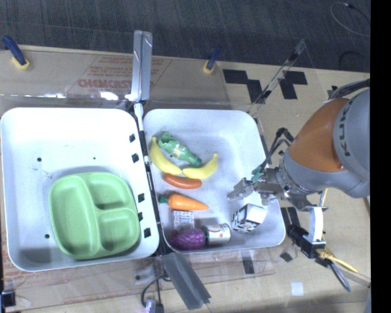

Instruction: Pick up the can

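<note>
Closest to us, along the near wall of the right bin (264, 243), the can (218, 233) lies on its side. One end touches a bunch of purple grapes (189, 238), and a small white carton (249, 217) sits just beside the other end. Nothing is lifted yet, so we judge this to be the approach step.

A little farther in, the gripper (253, 188) hangs over the bin's right side, above the carton rather than the can. From this angle we cannot tell whether it is spread or closed, and nothing is visibly held in it. For the next move we would have to shift it toward the near wall and slightly left, centre it over the can, and turn it to close across the can's narrow width. The neighbours on both sides leave little room.

Farther back lie a carrot (188, 203), a banana (182, 165) and a green bottle (178, 150). In the left bin (26, 129) rests a green divided plate (94, 214).
</note>
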`<state>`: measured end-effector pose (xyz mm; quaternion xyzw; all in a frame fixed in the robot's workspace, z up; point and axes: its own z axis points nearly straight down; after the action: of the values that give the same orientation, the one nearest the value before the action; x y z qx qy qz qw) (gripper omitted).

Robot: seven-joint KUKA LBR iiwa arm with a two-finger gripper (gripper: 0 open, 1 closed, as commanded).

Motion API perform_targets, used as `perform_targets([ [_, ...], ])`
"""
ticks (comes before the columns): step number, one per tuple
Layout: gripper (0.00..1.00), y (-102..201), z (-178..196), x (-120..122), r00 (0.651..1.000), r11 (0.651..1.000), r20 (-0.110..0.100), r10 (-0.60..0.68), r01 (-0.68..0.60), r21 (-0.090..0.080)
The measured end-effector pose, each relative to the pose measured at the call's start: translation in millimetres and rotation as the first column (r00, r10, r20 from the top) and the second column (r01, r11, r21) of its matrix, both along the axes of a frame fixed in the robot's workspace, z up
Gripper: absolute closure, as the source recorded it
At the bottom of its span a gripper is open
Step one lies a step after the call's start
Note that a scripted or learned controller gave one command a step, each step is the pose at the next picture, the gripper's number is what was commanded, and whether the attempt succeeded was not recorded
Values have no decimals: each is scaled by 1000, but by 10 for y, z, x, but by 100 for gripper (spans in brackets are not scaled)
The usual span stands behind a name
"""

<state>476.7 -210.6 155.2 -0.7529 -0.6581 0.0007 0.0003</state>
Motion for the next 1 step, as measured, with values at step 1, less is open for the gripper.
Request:
perform_targets([
  [1, 0, 482, -644, -9, 951, 951, -2, 310, -310, 4],
])
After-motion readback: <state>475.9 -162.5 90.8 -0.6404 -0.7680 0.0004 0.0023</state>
